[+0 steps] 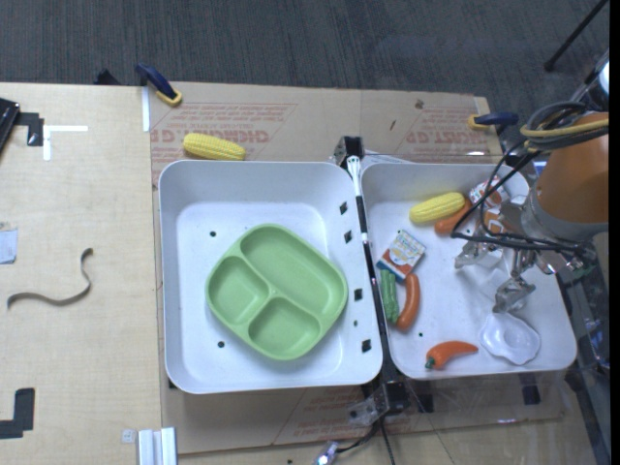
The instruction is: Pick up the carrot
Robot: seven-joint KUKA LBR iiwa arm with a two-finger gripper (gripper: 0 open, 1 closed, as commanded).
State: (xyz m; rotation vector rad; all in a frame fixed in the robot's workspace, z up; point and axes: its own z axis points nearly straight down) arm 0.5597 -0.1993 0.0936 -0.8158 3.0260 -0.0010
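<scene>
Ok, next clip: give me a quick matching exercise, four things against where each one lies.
Things:
1. green divided plate
2. carrot
3. corn cob on the cardboard
4. green pepper

Places:
A. outside the bins, behind the left bin
B. right bin, near its front edge
C. middle of the left bin
D. right bin, along its left side beside a sausage

Pairs: 1-C, 2-B, 3-A, 4-D

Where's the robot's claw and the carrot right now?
Gripper low in right bin, holding nothing seen. Carrot lies near front wall, left of gripper, untouched. Clear plastic cup sits between them.
</scene>
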